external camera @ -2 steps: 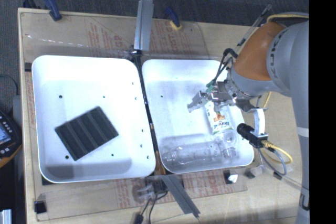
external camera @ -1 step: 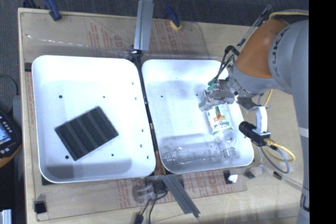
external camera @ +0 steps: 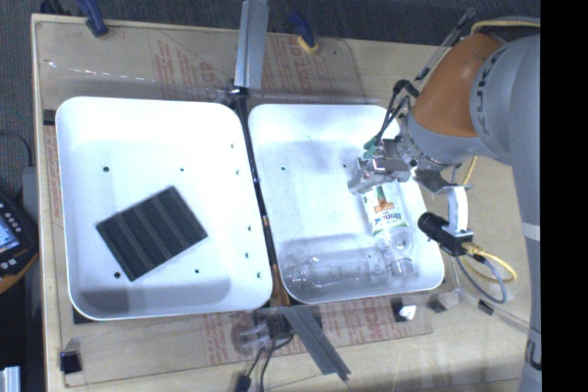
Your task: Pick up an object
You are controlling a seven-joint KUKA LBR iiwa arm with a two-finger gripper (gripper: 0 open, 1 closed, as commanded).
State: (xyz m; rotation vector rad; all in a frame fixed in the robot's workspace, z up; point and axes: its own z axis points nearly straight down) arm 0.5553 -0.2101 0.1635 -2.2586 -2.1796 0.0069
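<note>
White plastic makes up both shallow bins on the wooden bench. In the right bin (external camera: 303,151) lie a clear plastic bottle (external camera: 344,269) along the near wall and a small clear bottle with a white and orange label (external camera: 388,218) by the right wall. The grey arm with an orange band (external camera: 469,101) reaches in, and its metal gripper (external camera: 372,174) hangs just above the labelled bottle's top. I cannot tell its grip; that part is too small and blurry. A dark ridged flat block (external camera: 152,231) lies in the left bin (external camera: 92,133).
</note>
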